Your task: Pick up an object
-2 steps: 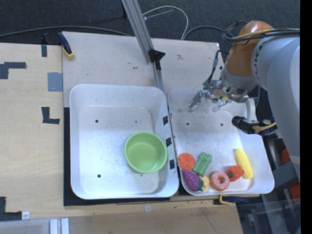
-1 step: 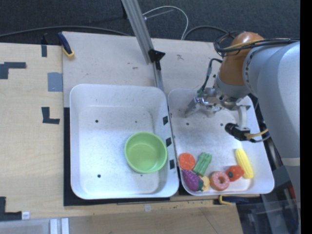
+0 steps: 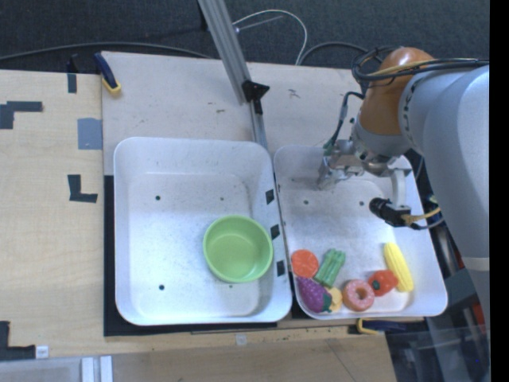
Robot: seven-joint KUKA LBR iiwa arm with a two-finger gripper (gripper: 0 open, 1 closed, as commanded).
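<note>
Left shallow white bin (image 3: 143, 165) holds a round green plastic bowl (image 3: 237, 248) near its front right. Right white bin (image 3: 350, 213): toy foods along front edge, orange tomato (image 3: 304, 263), green pepper (image 3: 331, 266), purple grapes (image 3: 313, 293), pink donut (image 3: 358, 294), yellow corn (image 3: 398, 266). Gripper (image 3: 328, 178) low at back of right bin, well apart from toys; jaws' state, cannot tell.

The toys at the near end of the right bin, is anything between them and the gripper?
Nothing visible. The gripper hangs over the far part of the right bin; bare floor separates it from the toys.
</note>
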